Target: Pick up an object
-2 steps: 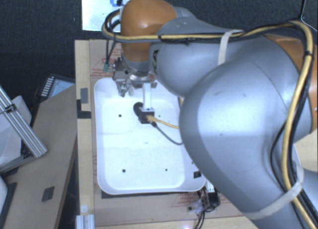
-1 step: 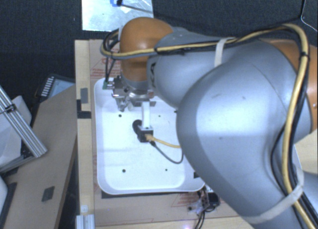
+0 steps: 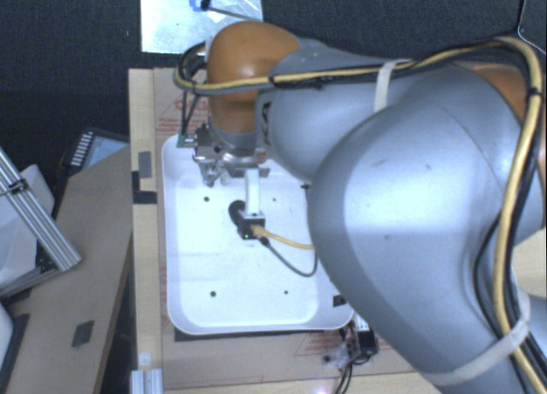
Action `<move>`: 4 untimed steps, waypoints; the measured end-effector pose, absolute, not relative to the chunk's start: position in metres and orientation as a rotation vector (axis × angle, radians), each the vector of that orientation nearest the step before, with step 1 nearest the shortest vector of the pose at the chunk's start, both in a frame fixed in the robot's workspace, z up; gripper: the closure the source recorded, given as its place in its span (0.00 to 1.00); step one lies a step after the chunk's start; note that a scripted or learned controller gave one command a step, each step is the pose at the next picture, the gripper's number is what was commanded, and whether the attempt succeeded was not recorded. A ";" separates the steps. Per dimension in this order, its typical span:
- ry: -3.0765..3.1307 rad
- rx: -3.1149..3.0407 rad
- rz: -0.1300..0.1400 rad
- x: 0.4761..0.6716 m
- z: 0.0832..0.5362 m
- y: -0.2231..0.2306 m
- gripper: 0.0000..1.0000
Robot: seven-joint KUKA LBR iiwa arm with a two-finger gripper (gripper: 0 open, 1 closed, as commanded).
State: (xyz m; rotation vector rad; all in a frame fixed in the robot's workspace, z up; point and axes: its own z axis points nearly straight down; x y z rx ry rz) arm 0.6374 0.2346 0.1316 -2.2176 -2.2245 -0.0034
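End effector [image 3: 214, 174]: seen in the camera view low over the white bin [image 3: 175, 298], at about 11 o'clock of the bin's visible floor, close to the far rim. It points down at the floor. From where I stand I cannot tell whether it is apart or together, and nothing can be seen clamped in it.

Arm [image 3: 410, 213]: grey and bulky. It comes in from 3 o'clock and covers the right half of the view. Its orange band [image 3: 244, 59] sits directly above the end effector, at 12 o'clock of the bin.

Object for picking: its place cannot be told, because the arm hides the bin's 3 o'clock side.

White bin: shallow, with rounded corners, and the floor is bare on the 9 o'clock side. A few small dark dots [image 3: 214, 294] mark the floor, one near 7 o'clock.

Counter [image 3: 147, 238]: a brown board under the bin, showing as a strip along the bin's 9 o'clock edge and again at 6 o'clock.

Silvery sheet [image 3: 171, 16]: lies at 12 o'clock beyond the counter on dark ground, with a small blue piece [image 3: 198, 3] on it.

Aluminium rail [image 3: 38, 221]: slants across at 9 o'clock, well apart from the bin.
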 end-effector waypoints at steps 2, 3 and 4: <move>-2.220 -2.220 0.005 0.606 0.125 0.234 1.00; -2.221 -2.220 -0.003 0.608 0.137 0.234 1.00; -2.220 -2.220 -0.006 0.609 0.148 0.235 1.00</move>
